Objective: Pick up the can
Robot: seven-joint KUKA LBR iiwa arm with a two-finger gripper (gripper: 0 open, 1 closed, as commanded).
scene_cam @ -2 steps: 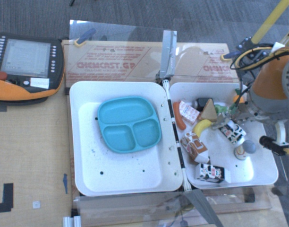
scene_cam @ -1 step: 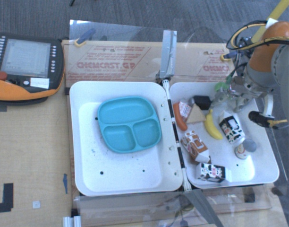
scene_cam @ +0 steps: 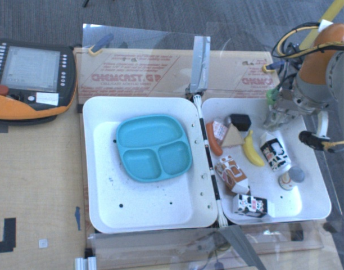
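Left bin (scene_cam: 99,207): a teal three-compartment plastic plate (scene_cam: 154,147) is seen lying flat, well apart from the work.

Right bin (scene_cam: 315,207): clutter is noted from the divider outward. An orange carrot-like piece (scene_cam: 213,141) lies along the divider, with a tan wedge (scene_cam: 232,136) and a small black block (scene_cam: 240,121) just beside it. A brown-and-white carton (scene_cam: 232,174) lies below these, and a black-and-white patterned box (scene_cam: 250,206) near the front wall. A yellow banana (scene_cam: 252,150) is seen next, close beside the black-and-white printed can (scene_cam: 275,154), which lies tilted in the bin's right half. A small round tan-and-grey item (scene_cam: 290,177) sits just below the can.

The two-finger gripper (scene_cam: 279,118) is seen above and just behind the can, with nothing visibly between its parts; its opening cannot be told.

Risks judged: the lying can may roll or slip aside on contact. The banana may be caught or pushed because it crowds the can's left side. A descent off-centre may close on nothing.
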